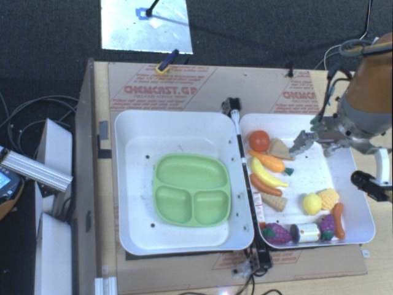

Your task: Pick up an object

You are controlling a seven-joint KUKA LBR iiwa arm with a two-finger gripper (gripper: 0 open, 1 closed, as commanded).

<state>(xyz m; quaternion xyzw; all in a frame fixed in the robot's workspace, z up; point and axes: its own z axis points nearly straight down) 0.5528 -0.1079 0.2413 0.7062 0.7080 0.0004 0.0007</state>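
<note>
The right bin holds several toy foods. A red tomato, a beige wedge, a carrot and a banana lie along its left side. A lemon and a corn cob sit lower right. Purple grapes, a small can and an eggplant line the front wall. My gripper hangs over the upper middle of this bin, just right of the beige wedge, with nothing seen in it.
In the left bin lies a green divided plate. A black clamp sits at the top of the ridge between the bins. Brown cardboard lies under both bins.
</note>
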